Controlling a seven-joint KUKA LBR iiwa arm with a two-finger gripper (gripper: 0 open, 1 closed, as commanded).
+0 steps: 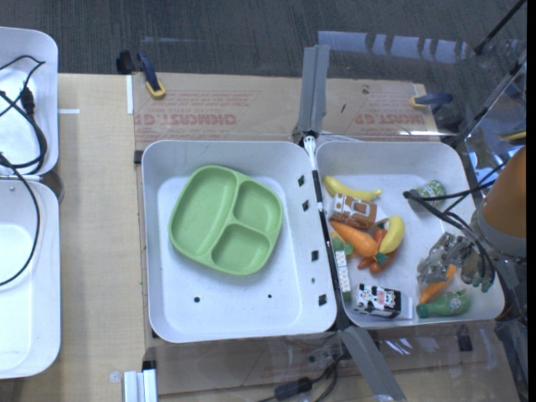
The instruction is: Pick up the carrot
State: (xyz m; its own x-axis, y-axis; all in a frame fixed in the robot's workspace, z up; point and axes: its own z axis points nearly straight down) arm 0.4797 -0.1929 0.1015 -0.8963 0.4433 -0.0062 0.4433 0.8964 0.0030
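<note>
Carrot-shaped orange plastic toy (pixel 358 238) lies in the right-hand shallow white bin (pixel 456 164), well to the left of the pincer (pixel 450 262) and apart from it, pressed in among a yellow toy banana (pixel 352 190), a brown printed snack packet (pixel 355 212) and a second curved yellow toy fruit (pixel 393 233). The metal pincer hangs low over the same bin's right part, on the grey arm with its orange band (pixel 511 199) entering from the right. A smaller tapered orange piece (pixel 435 291) sits right at the pincer's lower edge, overlapping it, and whether it is gripped, or how wide the pincer stands, cannot be told. Just below that piece lies a green elongated toy (pixel 445 306). Further left of the pincer, low in the bin, is a small black-and-white carton (pixel 378 299). Far to its left, in the other white bin (pixel 159 249), rests a light green divided plate (pixel 226 219).
</note>
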